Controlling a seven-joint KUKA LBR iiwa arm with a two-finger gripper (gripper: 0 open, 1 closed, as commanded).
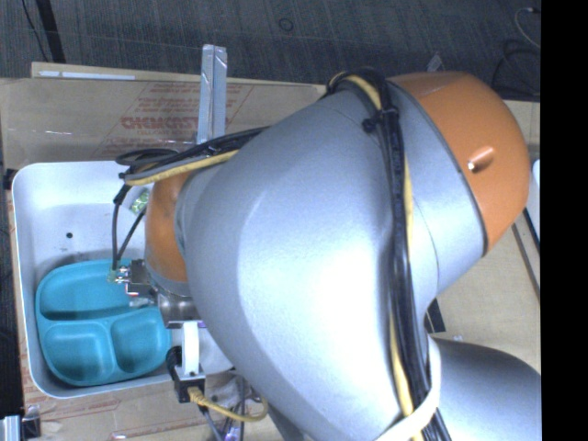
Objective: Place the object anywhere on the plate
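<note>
Your grey arm (322,274) hangs over the left white bin (37,209), where the teal divided plate (92,324) lies at its front-left. You cannot tell the gripper's state.

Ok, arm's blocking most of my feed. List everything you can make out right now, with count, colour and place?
plate: one, blue, with compartments, in the left bin near its front-left corner
bin: one showing, white, left side of the bench, partly covered by the arm
cardboard: one brown sheet with red print, under and behind the bin
metal post: one, silver, upright behind the bin
cables: a black and yellow bundle along the arm
arm: one, grey with orange band, over the bin's right part
</note>
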